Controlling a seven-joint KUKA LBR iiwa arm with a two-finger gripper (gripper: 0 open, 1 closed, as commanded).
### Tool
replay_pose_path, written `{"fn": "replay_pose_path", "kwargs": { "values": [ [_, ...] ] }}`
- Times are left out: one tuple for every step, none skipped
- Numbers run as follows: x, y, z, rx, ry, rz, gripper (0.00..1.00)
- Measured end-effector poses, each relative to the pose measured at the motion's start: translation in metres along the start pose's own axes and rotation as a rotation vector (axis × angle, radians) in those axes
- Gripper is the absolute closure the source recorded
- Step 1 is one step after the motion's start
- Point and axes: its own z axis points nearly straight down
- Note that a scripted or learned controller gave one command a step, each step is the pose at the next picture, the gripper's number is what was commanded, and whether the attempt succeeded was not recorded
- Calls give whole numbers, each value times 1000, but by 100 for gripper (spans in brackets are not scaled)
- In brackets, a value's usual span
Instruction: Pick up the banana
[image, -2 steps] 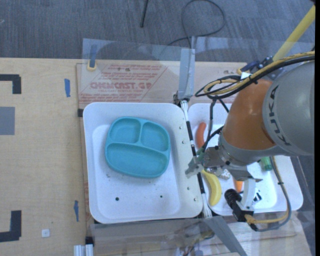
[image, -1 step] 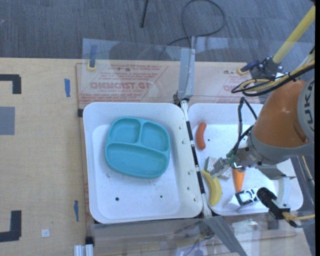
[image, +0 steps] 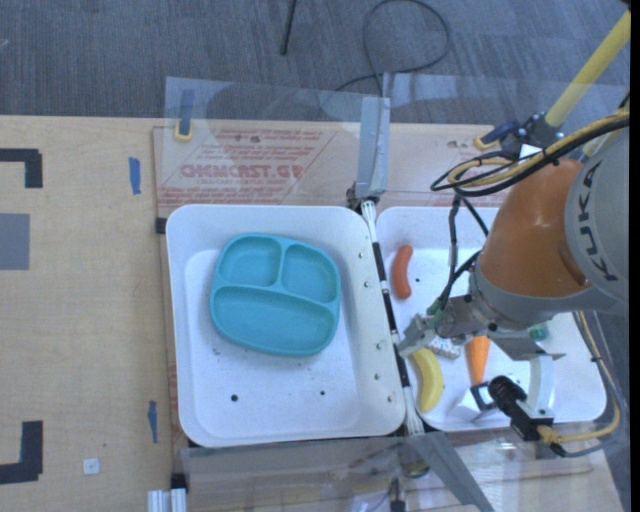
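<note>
The banana (image: 428, 377) lies in the right bin (image: 590, 400) at the lower middle-right of the frame, close to that bin's left wall, with an orange carrot (image: 478, 358) just to its right and a sausage (image: 402, 271) above it. The gripper (image: 440, 328) hangs just above the banana's upper end; whether its fingers are spread or closed cannot be told. A blue divided plate (image: 276, 294) sits in the left bin (image: 200, 400).

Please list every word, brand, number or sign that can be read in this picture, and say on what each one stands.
"KUKA": dark letters on the grey robot arm, cut off at the picture's edge.
Red mirrored print on the clear plastic sheet behind the two white bins: too blurred to read.
</note>
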Motion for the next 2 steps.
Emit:
{"fn": "replay_pose_path", "kwargs": {
  "values": [
    [-23, -4, 0, 0, 0, -22, 0],
    [9, 1, 0, 0, 0, -20, 0]
  ]
}}
